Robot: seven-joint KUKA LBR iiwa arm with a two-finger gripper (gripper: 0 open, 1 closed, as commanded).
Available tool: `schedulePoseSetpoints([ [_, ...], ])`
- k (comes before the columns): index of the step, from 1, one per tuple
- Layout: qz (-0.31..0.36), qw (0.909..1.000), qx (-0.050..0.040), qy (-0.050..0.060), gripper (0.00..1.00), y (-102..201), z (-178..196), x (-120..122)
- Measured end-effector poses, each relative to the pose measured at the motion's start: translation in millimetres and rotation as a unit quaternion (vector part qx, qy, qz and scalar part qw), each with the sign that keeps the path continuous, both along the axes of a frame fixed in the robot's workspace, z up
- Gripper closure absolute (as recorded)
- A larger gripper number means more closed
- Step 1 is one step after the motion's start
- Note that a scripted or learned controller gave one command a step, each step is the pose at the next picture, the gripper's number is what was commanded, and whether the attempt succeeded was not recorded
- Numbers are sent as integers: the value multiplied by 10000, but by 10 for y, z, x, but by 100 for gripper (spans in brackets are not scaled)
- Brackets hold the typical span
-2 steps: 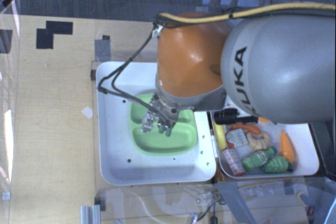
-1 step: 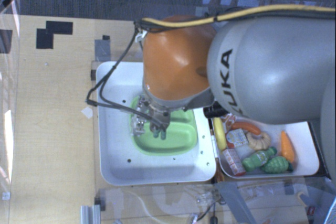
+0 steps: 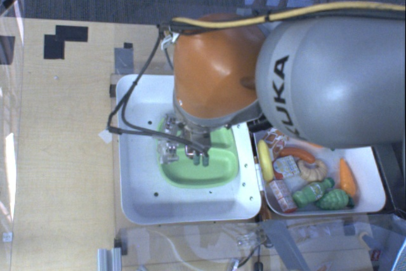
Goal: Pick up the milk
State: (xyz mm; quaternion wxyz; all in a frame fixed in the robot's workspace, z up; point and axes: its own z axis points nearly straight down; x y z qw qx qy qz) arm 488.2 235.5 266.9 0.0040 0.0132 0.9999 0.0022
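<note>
Your end effector [image 3: 184, 152] over green dish [image 3: 212, 168] in left bin [image 3: 136, 200]; grip state unclear. Milk [image 3: 285, 166] sits in right bin [image 3: 374, 200], among food.

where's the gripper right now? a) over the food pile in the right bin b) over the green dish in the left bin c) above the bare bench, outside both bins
b: the gripper hangs over the shallow green dish in the left white bin.
</note>
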Motion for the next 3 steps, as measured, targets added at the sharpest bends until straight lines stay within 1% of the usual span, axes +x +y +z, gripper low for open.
schedulePoseSetpoints([
  [1, 959, 9954, -3, -17, 100, -18, 358, 4],
  [2, 2216, 9751, -14, -10, 100, 3, 216, 77],
  [3, 3021, 9533, -19, -28, 100, 2, 795, 136],
])
